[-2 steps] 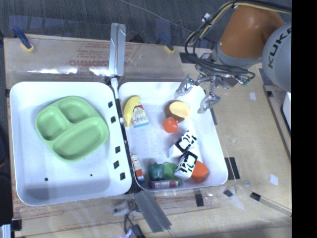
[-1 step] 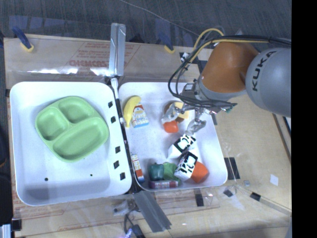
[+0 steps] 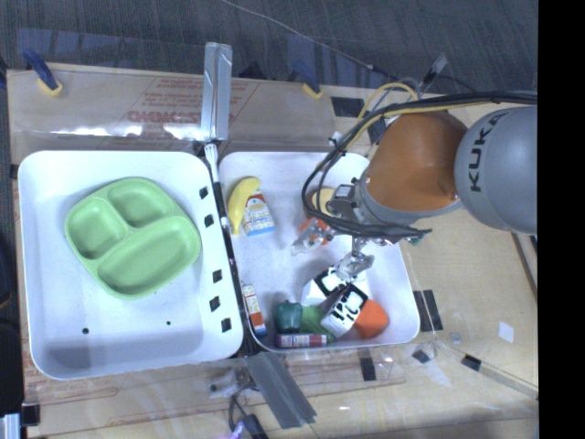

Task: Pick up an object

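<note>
Two shallow white plastic bins (image 3: 37, 245) sit side by side on a bench above dark carpet. The grey arm (image 3: 411, 167) hangs over the right bin, its gripper (image 3: 352, 265) above a black-and-white packet (image 3: 340, 307) near the front edge; grip state unclear

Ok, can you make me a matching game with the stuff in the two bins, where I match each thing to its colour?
Things:
1. divided plate
2. toy banana
3. ball
4. marker pen

Colours:
A. orange
B. dark red
C. light green
D. yellow

Pairs: 1-C, 2-D, 3-A, 4-B. The divided plate sits in the left bin; the other three lie in the right bin.
</note>
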